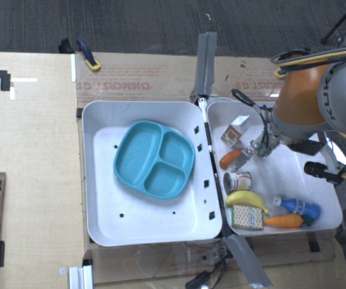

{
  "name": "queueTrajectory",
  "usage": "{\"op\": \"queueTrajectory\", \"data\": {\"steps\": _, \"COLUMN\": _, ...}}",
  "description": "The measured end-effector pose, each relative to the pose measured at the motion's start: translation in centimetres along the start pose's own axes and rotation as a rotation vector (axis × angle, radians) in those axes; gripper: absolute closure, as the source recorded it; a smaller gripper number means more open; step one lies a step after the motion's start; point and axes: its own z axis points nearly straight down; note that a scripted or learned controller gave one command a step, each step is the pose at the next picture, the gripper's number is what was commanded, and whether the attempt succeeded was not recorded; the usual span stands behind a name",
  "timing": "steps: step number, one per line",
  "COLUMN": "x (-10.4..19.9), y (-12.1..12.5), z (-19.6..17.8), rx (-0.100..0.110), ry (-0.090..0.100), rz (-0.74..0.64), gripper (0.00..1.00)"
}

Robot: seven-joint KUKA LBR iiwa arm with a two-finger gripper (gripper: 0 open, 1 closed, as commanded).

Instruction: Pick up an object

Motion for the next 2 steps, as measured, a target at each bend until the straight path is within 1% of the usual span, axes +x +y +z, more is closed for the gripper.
{"op": "queueTrajectory", "data": {"steps": 1, "x": -0.2, "y": -0.1, "z": -1.0, "rx": -0.002, "ry": -0.002, "rz": 0.005, "gripper": 1.00}}
{"op": "queueTrajectory", "data": {"steps": 2, "x": 1.2, "y": -2.6, "z": 0.0, "rx": 0.001, "ry": 0.000, "rz": -0.022, "gripper": 1.00}}
